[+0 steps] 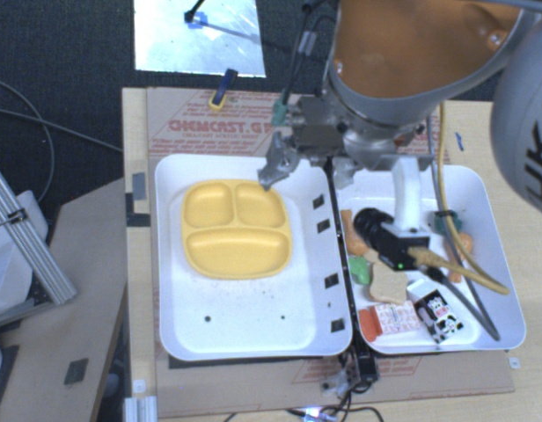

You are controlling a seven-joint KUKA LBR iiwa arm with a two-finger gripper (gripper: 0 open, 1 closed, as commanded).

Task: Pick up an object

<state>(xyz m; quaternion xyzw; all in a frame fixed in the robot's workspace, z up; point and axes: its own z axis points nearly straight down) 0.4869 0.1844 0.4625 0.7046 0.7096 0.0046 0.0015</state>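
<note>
My gripper (307, 172) hangs over the back end of the wall between the two white bins, open. One grey finger (274, 170) is over the far right corner of a yellow divided plate (236, 231) in the left bin (253, 328). The other finger (342, 173) is over the right bin (500, 323). Nothing shows between them. The right bin holds a green piece (362, 271), a small orange piece (353, 246), a red-and-white box (388, 321) and a black-and-white toy (436, 314), all nearer the front than the gripper.
A tan flat piece (391, 284) and thin grey rods (472, 304) also lie in the right bin. The big arm body covers the back of the right bin. A shiny sheet (199, 23) and a blue-yellow item (223, 89) lie behind the bins.
</note>
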